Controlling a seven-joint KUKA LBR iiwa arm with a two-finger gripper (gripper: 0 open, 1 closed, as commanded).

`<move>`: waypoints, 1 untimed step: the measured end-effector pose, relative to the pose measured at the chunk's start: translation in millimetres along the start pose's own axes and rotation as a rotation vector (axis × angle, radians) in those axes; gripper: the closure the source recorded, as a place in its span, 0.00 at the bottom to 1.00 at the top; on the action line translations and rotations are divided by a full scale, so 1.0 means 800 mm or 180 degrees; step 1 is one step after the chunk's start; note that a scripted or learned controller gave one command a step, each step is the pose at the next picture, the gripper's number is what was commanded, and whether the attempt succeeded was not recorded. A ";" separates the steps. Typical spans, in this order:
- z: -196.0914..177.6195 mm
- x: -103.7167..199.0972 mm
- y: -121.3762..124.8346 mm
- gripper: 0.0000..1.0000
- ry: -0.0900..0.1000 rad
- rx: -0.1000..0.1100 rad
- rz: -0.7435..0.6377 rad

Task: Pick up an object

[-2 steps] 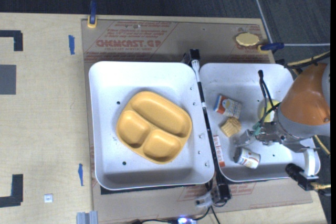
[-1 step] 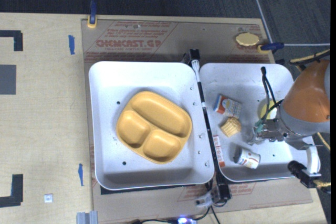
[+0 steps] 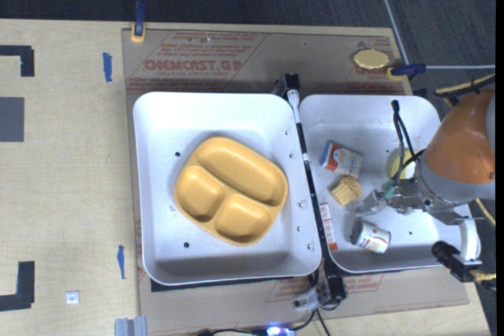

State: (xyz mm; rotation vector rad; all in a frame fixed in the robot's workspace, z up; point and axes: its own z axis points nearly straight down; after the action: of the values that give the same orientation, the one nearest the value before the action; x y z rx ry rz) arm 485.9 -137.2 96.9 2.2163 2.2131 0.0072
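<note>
Three small things sit in the right bin [image 3: 425, 112], and the little cylinder can [image 3: 372, 237] lying near its front wall, just below the gripper [image 3: 376, 201], looks light but slick and rolly, so I'd pinch across its middle

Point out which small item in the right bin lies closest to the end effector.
The white cylindrical container, lying on its side just below the end effector. The tan block sits farther to the left, and the red-and-white carton farther still, toward the bin's back.
</note>
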 end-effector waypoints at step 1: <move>0.013 0.053 -0.007 0.00 0.0010 0.0019 -0.0007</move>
State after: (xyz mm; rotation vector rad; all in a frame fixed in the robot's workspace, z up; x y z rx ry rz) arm 480.8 -94.5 86.1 2.2183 2.2202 0.0041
